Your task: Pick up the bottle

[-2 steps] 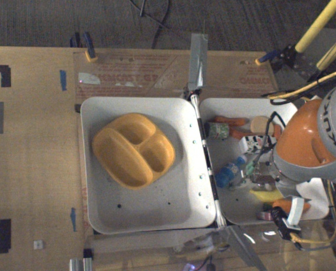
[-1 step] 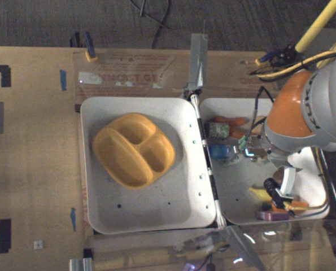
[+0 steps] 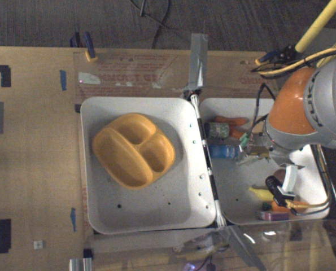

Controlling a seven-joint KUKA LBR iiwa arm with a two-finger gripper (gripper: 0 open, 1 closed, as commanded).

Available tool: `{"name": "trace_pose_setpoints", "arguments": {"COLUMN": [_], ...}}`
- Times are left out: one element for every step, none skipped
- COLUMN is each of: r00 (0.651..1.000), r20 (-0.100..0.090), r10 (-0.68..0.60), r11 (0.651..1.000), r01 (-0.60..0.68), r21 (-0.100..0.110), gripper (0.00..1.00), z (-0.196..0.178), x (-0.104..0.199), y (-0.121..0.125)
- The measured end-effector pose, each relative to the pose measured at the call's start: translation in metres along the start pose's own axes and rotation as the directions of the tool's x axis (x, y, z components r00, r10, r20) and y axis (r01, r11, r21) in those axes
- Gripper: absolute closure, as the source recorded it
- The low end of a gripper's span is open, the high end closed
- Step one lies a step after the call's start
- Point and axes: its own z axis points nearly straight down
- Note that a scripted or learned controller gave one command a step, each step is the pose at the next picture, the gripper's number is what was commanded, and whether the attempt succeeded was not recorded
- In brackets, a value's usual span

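While arm bends over right bin [image 3: 235, 208], gripper [image 3: 248, 150] beside bottle [image 3: 223, 151].

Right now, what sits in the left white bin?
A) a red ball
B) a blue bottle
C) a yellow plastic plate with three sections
C: the yellow plastic plate with three sections lies in the left white bin; the blue bottle lies in the right bin.

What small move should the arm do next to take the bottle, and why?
Probably a short move toward the bottle and down. The gripper sits just beside it in the right bin, on the side away from the bin wall, and nothing shows between them.
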Motion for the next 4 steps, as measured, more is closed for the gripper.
{"name": "trace_pose_setpoints", "arguments": {"r00": [0.922, 0.922, 0.845, 0.951], "r20": [0.003, 0.003, 0.005, 0.002], "r10": [0.387, 0.387, 0.535, 0.311], "r11": [0.922, 0.922, 0.845, 0.951], "r01": [-0.387, -0.387, -0.535, -0.311], "r21": [0.009, 0.011, 0.012, 0.007], "gripper": [1.0, 0.0, 0.0, 0.0], "z": [-0.087, -0.087, -0.123, -0.226], "x": [0.043, 0.043, 0.013, 0.007], "y": [0.044, 0.044, 0.002, 0.037]}}
